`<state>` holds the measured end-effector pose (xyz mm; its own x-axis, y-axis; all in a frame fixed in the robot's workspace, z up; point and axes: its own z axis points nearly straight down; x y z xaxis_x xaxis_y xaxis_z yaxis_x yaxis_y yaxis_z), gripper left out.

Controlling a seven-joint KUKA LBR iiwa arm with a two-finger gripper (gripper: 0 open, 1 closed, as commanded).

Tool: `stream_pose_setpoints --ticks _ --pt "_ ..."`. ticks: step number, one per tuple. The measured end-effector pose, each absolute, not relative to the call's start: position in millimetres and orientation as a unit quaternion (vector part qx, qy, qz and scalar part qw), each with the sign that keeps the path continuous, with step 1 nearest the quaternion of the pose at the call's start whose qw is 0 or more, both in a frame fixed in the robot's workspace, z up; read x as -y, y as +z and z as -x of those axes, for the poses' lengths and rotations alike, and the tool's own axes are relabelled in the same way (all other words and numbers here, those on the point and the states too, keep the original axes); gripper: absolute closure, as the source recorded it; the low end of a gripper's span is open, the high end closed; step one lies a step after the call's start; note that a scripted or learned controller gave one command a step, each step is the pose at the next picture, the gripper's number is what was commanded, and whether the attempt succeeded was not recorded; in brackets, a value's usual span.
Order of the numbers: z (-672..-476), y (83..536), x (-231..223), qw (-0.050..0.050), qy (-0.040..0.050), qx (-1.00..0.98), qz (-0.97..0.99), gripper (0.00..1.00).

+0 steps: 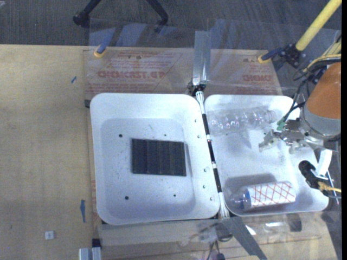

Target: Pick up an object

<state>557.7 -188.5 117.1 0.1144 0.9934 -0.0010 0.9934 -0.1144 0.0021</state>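
Reaching in from the right, the grey arm [325, 104] with its orange band hangs over the right bin [238, 104], its pincer [276, 138] low above the white floor; whether it is open or closed cannot be told at this slant, and nothing shows between its tips. Red lettering on the clear sheet [135, 69] behind the bins is mirrored and faded, not legible. Right bin: a clear plastic bottle [241, 121], crinkled and see-through, lies on its side along the far wall, just left of the pincer and apart from it. Near the front wall lies a cylindrical pack [265, 195], white with a red lattice print, a blue end facing left; no wording readable on it. Left bin [108, 112]: shallow, white, rounded corners, speckled with small dark marks, holding a flat dark rectangular slab [159, 157] with faint lengthwise ribs, lying at the centre. Worktop [38, 145] is plain tan board. A yellow pole [324, 14] slants across the upper right corner.
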Motion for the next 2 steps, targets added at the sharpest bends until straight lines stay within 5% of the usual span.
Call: stream_pose_setpoints --ticks 1,2 --pt "-558.4 126.9 188.4 0.002 0.0002 -0.666 -0.746 1.0" --pt "-558.3 126.9 188.2 0.002 0.0001 -0.666 -0.746 0.0"
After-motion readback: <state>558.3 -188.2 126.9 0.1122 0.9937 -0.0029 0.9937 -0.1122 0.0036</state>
